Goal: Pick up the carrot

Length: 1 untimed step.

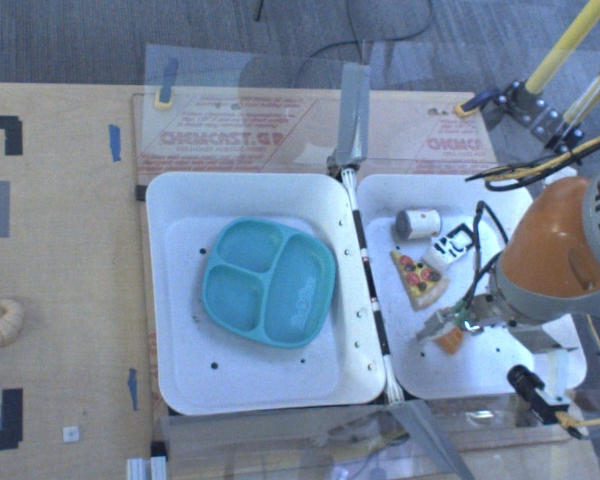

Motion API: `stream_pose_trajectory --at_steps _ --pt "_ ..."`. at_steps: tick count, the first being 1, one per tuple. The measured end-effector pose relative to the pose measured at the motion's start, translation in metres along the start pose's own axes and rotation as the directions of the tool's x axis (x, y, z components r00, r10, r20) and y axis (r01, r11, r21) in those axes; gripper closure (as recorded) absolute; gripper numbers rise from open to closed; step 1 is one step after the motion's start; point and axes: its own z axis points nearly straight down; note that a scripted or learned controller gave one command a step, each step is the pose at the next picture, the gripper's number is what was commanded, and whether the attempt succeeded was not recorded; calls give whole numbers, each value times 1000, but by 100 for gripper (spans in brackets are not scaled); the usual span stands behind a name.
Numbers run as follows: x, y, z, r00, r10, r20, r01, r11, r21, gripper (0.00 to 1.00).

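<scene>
Carrot (449, 341) just beside fingers (432, 325).

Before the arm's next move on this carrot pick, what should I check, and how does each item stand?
1. Carrot located, in the right bin: ok.
2. Gripper down at the carrot: ok.
3. Carrot seen between the fingers: cannot tell.
4. Pizza slice apart from the carrot: ok.
5. Grey can and black-and-white block away from the gripper: ok.
6. Teal plate in the left bin, out of the way: ok.
</scene>
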Motion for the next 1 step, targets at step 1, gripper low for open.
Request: stream_pose_trajectory --at_steps 1 --pt "-2 0 -10 1000 4 4 -4 1000 -4 100"
